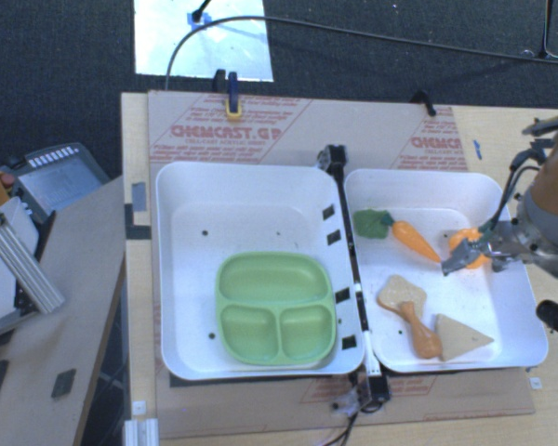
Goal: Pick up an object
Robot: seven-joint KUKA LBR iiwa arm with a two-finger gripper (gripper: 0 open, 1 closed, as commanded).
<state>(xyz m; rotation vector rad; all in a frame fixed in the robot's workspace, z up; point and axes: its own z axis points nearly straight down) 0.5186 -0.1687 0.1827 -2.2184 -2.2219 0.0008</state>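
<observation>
A pale wooden bench (pixel 135 286) is sitting on dark carpet, and a cardboard sheet (pixel 288 128) printed with red letters is lying under two shallow white bins. At the far left a grey pendant-like device (pixel 60 179) is resting beside a slanted metal rail (pixel 19 258). A bright reflective sheet (pixel 200 26) is lying on the carpet at the far side, with a thin cable running across it.

The left bin (pixel 181 203) is holding a green divided plate (pixel 276 307) near its front edge. The right bin (pixel 418 189) is holding a toy carrot (pixel 405 233), its long axis running from far left to near right, green leaves pointing left toward the divider and orange tip pointing right. Nearer the front, a tan drumstick-shaped toy (pixel 411 314) is lying with its broad end far-left and narrow end near-right, touching a pale wedge (pixel 462 337).

The arm (pixel 549 207) is reaching in from the right, wrist bent low over the right bin's right side. The gripper (pixel 465 254) is pointing left and down, just beside a small orange object (pixel 465 242); whether it is clenched or released cannot be told.
</observation>
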